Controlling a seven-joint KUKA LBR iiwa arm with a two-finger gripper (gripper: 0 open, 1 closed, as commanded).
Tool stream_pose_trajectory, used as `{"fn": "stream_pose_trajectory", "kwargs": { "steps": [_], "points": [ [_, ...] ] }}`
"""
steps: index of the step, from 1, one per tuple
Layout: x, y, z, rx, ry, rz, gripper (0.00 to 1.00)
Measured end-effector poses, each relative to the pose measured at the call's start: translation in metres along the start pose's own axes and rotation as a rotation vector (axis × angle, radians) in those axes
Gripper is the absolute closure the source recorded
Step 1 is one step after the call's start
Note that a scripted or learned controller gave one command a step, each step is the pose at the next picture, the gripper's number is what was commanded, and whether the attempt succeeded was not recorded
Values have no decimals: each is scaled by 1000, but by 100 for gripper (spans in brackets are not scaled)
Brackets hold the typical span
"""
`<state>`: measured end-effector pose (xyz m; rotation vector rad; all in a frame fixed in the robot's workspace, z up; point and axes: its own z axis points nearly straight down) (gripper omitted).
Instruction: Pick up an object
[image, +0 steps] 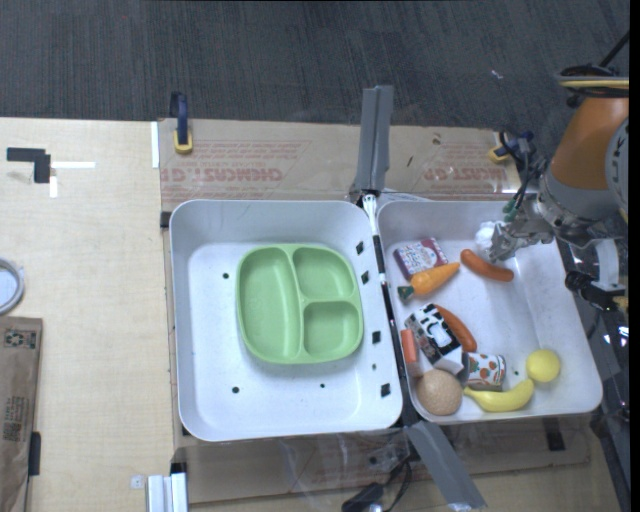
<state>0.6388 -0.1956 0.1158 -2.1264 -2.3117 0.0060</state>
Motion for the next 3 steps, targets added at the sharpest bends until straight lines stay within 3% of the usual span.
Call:
{"fn": "stream_pose_trajectory", "kwargs": {
  "steps": [1, 2, 3],
  "points": [
    [0, 0, 0, -2, -1, 0, 0],
    [11, -9, 24, -2, 1, 48, 0],
    [10, -9, 14, -3, 0, 47, 100]
  ]
}}
